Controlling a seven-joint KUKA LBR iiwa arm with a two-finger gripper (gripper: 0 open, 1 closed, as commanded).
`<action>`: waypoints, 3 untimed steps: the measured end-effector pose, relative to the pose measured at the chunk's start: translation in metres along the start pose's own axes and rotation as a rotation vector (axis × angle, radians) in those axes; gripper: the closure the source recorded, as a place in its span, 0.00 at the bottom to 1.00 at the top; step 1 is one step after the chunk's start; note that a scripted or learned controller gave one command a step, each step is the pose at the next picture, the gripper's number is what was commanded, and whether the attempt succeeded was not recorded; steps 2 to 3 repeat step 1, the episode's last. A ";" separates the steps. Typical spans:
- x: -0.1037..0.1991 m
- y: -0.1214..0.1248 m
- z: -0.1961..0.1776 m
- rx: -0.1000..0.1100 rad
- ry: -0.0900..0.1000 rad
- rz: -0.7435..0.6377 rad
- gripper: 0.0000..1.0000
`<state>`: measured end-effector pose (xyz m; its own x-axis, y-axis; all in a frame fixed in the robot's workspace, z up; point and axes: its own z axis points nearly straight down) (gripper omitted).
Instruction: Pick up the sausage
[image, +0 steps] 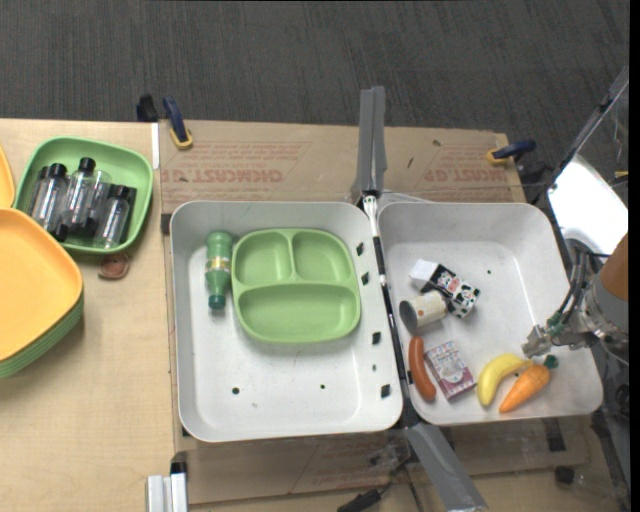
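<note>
My claw (548, 342), its grip state unclear to me, hangs near the carrot (524, 388), well apart from the sausage (421, 368), so I could grab wrong.

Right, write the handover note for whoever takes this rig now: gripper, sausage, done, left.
Gripper: at the right edge of the right bin, over the carrot; nothing seen between its fingers, open or shut unclear.
Sausage: lying at the right bin's left wall, beside the small pink packet, apart from the gripper.
Also in that bin: banana, small cup. Left bin bears a green divided plate and a green bottle.
Done: no pick yet.
Left: cross the bin to the sausage, grasp, lift.
</note>
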<state>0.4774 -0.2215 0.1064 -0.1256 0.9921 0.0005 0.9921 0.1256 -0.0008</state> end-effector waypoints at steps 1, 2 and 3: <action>0.000 0.001 0.001 0.001 0.001 -0.288 1.00; 0.000 0.001 0.001 0.001 0.001 -0.288 1.00; 0.000 0.001 0.001 0.001 0.001 -0.288 1.00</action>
